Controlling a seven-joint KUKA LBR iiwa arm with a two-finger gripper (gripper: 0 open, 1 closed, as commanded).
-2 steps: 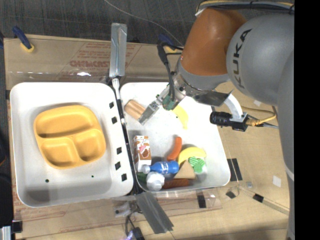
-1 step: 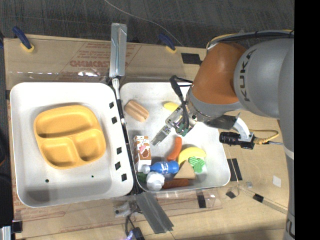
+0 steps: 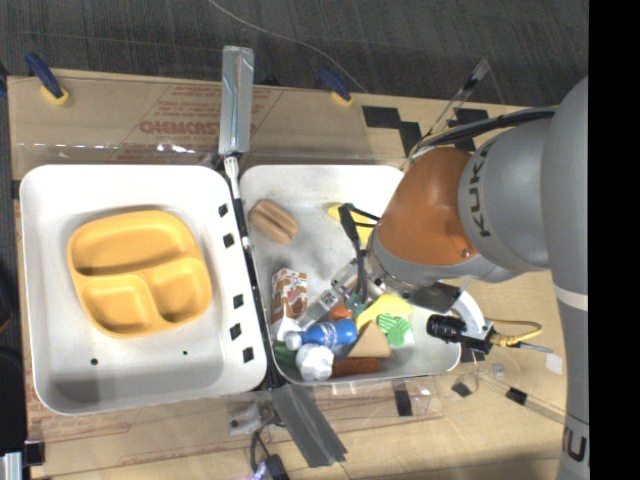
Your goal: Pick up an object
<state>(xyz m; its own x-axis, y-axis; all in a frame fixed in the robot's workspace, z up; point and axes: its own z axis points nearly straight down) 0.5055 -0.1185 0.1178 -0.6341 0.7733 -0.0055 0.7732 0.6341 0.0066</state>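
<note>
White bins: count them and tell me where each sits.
2. The left white bin holds a yellow tray. The right white bin sits beside it, holding the clutter under the arm, which may hide part of it.

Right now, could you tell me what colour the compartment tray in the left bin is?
Yellow-orange; the compartment tray shows clearly in the camera view.

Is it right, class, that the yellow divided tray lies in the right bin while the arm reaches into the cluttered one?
Not quite. The camera view shows the yellow divided tray in the left bin; the arm does reach into the cluttered right bin.
</note>
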